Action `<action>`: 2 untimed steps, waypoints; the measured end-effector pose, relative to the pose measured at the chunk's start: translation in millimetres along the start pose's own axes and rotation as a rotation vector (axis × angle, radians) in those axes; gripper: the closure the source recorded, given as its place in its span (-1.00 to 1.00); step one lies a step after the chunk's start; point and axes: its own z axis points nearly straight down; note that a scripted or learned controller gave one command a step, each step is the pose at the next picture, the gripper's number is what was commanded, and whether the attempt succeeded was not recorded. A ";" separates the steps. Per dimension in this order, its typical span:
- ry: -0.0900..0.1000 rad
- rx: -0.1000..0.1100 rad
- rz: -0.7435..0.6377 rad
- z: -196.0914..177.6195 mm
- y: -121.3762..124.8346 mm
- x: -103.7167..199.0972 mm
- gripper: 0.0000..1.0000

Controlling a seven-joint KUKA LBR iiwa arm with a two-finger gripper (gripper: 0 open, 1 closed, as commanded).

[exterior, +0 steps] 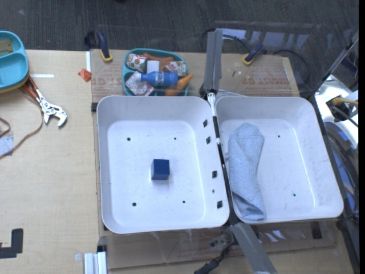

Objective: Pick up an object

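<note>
A small blue cube (161,169) sits near the middle of the left white bin (114,210). A pale grey-blue cloth (247,169) lies crumpled along the left side of the right white bin (319,170), running from its upper middle down to the front rim.
A teal tray (155,73) packed with several small items stands behind the left bin. A wrench (48,110) and a light blue dish (11,59) lie on the wooden bench at the left. Clamps and a metal post (213,61) stand behind the bins.
</note>
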 end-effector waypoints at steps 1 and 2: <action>0.000 0.000 0.022 -52.7 -2.6 -10.8 -1.00; 0.000 0.000 0.031 101.9 -72.4 21.1 -1.00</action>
